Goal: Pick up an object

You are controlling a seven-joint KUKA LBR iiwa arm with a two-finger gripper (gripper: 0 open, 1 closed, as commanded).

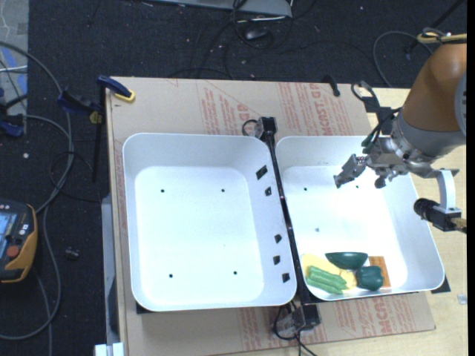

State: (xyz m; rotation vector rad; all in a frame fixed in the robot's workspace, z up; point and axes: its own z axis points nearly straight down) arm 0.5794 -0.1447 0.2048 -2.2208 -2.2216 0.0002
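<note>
Right bin (415, 221) holds green items (345, 271) at its near edge; the gripper (365, 173) hovers spread, nothing between its fingers

Robotics lab: cardboard-topped surface (223, 99) with two white bins (141, 154), loose cables (44, 147) across dark carpet (59, 35), clamps (115, 87), handheld controller (15, 239).

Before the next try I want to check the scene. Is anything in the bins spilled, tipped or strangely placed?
Nothing looks spilled or damaged. The one odd point: all the objects, a dark green bowl-like piece, a light green ridged piece and a green lump, crowd the right bin's near corner, far from the gripper.
</note>
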